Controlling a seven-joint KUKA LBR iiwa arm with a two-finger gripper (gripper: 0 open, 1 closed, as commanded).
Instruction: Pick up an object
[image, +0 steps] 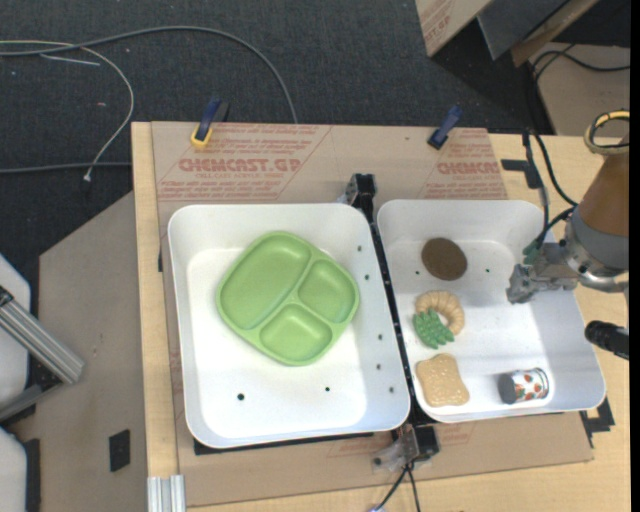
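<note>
Bench, viewed from above at a slant: two shallow white bins side by side on a brown cardboard sheet (300, 155) printed with red lettering and held by two blue clamps (208, 120) along its upper edge. Left bin (190, 300): one green divided plate (288, 297) with three compartments, lying flat and turned at an angle, centre-left of the frame. Right bin (570, 340): a round dark brown cookie-like disc (444, 258) toward its upper middle; below it a tan ring-shaped pastry (442, 309) with a small green ridged item (432, 329) touching its lower left side; a tan slice of toast (441, 380) near the lower left corner of this bin; a small can (522, 385) lying on its side, white with red and dark markings, near the lower right. Arm: grey with orange band, entering at the right edge of the frame. Gripper (527, 283): low over the right bin's upper right part, well apart from the disc and the can; whether its fingers stand wide or narrow cannot be told, and nothing shows between them.
</note>
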